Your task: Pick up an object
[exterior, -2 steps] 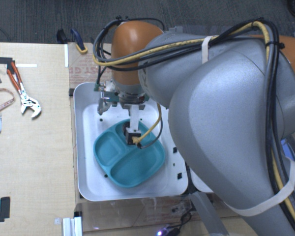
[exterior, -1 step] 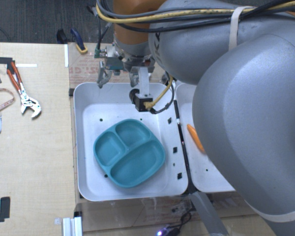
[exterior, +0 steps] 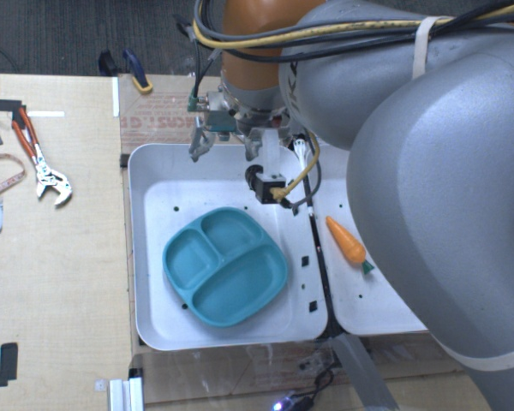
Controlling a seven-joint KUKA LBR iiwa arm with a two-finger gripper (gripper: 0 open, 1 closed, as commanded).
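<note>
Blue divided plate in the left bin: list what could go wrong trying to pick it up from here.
1. The end effector hangs at the bin's far wall, well off the blue divided plate.
2. The plate lies flat, so its low rim may slip from the end effector.
3. Loose cables could snag.

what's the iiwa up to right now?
The KUKA arm's gripper hangs open over the back edge of the left bin, holding nothing. A teal divided plate lies flat in that bin, nearer the front. A toy carrot lies in the right bin. No pick yet. A wrench sits on the bench to the left.
</note>
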